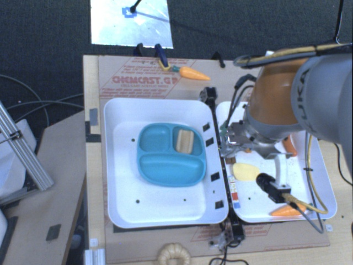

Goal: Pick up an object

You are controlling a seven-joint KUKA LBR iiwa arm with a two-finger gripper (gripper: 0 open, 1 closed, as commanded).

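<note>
My gripper point(236, 148) hangs under the grey and orange wrist point(276, 101), low over the left side of the right bin point(322, 189). Just below it in that bin lies a pale yellow rounded object point(246, 173). An orange carrot-shaped piece point(284, 210) rests near the bin's front edge, and another orange piece point(289, 146) peeks out from behind the arm. In the left bin point(118, 148) sits a blue divided plate point(165, 162) with a tan block point(185, 141) in its upper right compartment.
A toy carrot point(191, 74) lies on the cardboard behind the bins. Black clips line the divider point(216, 153) between the bins. Cables loop around the arm over the right bin. A shiny sheet point(131, 14) lies at the back.
</note>
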